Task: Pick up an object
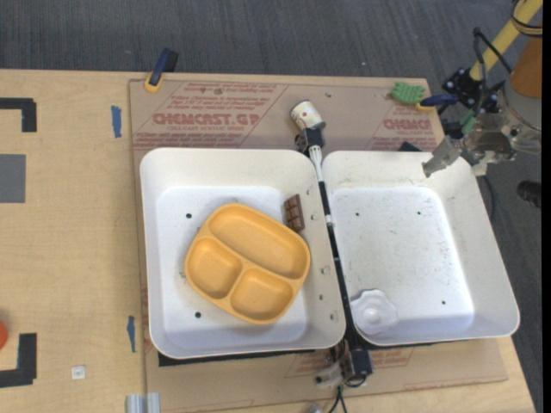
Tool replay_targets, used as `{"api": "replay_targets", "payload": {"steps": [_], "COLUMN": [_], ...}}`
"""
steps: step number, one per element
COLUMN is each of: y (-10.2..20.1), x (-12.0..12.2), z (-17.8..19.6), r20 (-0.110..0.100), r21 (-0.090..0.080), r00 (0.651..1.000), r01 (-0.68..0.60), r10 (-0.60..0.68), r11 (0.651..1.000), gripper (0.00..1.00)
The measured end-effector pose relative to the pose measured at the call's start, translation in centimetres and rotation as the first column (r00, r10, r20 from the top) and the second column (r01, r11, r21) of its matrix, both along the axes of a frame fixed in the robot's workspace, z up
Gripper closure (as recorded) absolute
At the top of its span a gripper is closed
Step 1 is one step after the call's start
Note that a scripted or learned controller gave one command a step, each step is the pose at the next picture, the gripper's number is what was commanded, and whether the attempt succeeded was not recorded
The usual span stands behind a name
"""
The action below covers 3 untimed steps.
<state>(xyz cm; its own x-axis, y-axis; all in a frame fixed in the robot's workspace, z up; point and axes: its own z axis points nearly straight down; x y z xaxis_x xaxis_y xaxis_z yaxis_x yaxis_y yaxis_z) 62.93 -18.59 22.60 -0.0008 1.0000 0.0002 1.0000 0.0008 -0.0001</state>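
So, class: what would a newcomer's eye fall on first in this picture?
The yellow divided tray lying tilted in the left bin stands out first, with a small brown block beside its upper right corner. Next comes the gripper over the right bin at its upper right corner.

Bright even overhead light, soft shadows, slightly soft focus

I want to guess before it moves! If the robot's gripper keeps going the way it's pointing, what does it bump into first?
Probably the right bin. The gripper points down and left over its top corner, so it would likely meet the bin's white floor there first. Depth is hard to judge.
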Motion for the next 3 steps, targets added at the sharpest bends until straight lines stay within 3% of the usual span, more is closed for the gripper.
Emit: {"api": "replay_targets", "payload": {"steps": [1,2,3], "y": [-3.1,-3.2,0.8], "x": [-1.0,-0.8,-1.6], "z": [-11.9,-10.6,-3.5], "r20": [0.008,0.015,0.002], "r21": [-0.003,-0.01,-0.001], "r00": [0.962,0.962,0.992], "r01": [-0.272,-0.272,0.13], "r10": [0.272,0.272,-0.13], "r11": [0.962,0.962,0.992], "gripper": [0.0,1.0,1.0]}}
